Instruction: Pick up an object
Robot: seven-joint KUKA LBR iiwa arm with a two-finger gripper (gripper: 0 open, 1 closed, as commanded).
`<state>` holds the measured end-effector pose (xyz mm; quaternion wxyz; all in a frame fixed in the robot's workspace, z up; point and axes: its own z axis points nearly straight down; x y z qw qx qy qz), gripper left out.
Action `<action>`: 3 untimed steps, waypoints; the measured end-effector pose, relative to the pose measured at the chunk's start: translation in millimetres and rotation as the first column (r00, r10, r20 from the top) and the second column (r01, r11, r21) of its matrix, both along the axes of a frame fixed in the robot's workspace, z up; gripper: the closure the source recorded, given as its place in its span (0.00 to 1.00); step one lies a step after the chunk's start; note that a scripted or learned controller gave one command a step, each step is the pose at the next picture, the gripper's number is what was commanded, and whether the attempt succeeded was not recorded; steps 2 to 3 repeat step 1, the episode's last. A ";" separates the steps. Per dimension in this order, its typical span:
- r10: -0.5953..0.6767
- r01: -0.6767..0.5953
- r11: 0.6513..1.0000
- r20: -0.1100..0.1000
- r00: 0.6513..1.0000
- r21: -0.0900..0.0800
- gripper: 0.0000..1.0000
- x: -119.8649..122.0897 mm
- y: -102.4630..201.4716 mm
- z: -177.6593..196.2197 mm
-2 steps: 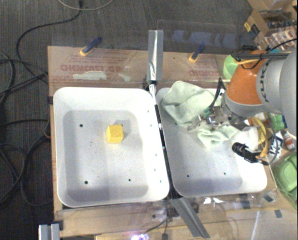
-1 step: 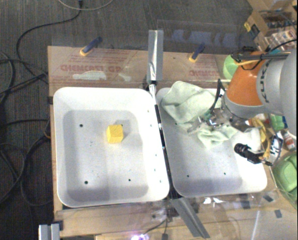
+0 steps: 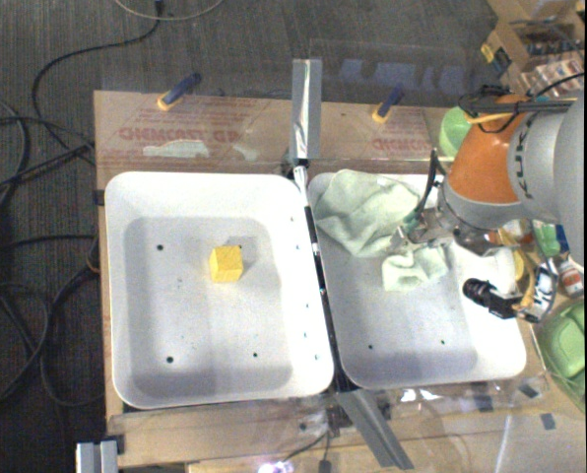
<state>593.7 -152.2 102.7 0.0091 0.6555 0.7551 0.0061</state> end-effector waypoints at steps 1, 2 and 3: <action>0.061 -0.061 0.998 -0.022 0.998 0.002 1.00 42.3 82.9 126.1; 0.061 -0.061 0.998 -0.022 0.998 0.002 1.00 42.3 82.9 126.1; 0.061 -0.061 0.998 -0.022 0.998 0.002 1.00 42.3 82.9 126.1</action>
